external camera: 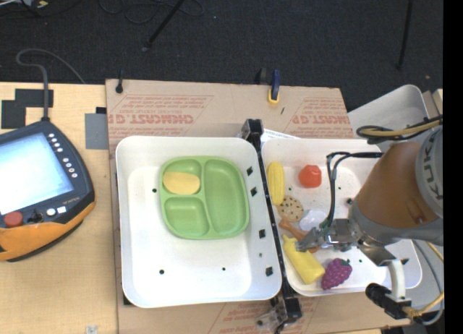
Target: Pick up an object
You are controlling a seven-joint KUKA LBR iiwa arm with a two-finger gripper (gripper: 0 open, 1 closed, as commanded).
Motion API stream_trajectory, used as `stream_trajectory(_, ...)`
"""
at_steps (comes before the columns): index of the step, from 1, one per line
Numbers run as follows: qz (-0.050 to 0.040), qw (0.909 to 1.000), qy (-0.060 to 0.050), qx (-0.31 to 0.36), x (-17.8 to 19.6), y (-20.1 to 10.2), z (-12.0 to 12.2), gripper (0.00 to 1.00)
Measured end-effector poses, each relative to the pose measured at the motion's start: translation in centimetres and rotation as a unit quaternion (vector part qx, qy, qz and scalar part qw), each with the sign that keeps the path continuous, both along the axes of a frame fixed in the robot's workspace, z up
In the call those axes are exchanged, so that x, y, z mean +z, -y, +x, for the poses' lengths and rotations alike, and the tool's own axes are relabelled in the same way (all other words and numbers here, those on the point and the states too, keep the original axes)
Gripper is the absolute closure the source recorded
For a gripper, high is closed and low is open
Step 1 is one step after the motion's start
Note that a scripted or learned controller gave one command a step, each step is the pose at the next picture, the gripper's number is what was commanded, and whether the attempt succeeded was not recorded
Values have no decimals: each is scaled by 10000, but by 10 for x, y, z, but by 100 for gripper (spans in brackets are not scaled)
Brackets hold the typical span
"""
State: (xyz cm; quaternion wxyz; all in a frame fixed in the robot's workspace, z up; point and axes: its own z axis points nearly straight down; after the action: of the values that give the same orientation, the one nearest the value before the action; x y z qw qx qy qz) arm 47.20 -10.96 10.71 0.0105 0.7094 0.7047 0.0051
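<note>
The right bin (347, 163) holds several toy foods: a yellow corn cob (275, 181), a red tomato-like piece (310, 176), a speckled cookie (291, 207), a yellow block (303, 261), a bunch of purple grapes (336, 273) and an orange carrot-like piece (291, 228). My gripper (318, 238) hangs low over the middle of this bin, just above the yellow block and left of the grapes. Nothing is visibly held in it. The arm's orange-brown wrist (398, 188) covers the bin's right part.
The left bin (145, 267) carries a green divided tray (206, 197) with a yellow oval piece (181, 181) in its upper-left compartment. A teach pendant (40, 177) lies on the bench at far left. Cables (340, 181) loop above the right bin.
</note>
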Motion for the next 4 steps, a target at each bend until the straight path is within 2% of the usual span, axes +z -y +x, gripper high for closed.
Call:
stream_trajectory(1,13,10000,25,-48,9,1,2,100)
stream_trajectory(2,40,9999,-107,34,64,1,4,100)
stream_trajectory(3,38,9999,-100,35,116,2,4,100)
stream_trajectory(4,43,9999,-113,45,113,-15,54,100)
